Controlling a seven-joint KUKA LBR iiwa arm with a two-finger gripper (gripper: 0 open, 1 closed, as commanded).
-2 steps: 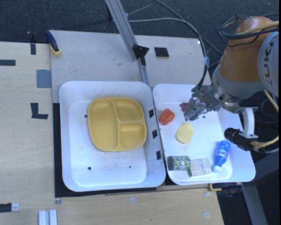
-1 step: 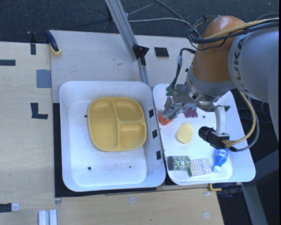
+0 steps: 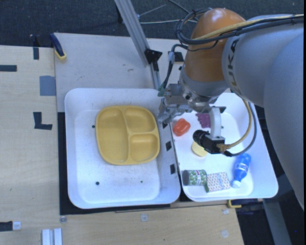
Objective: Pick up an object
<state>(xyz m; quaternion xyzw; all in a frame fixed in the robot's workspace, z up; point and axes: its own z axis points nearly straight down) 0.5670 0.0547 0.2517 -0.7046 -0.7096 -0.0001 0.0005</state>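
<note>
Orange object (image 3: 181, 127) in right bin (image 3: 260, 188), lying just below and slightly right of gripper (image 3: 169, 112) above bin's left wall; jaw state impossible to tell, nothing visibly held.

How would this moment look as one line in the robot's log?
arm: over right bin | end effector: above orange object | left bin: yellow divided plate | pick: not yet shown
</note>
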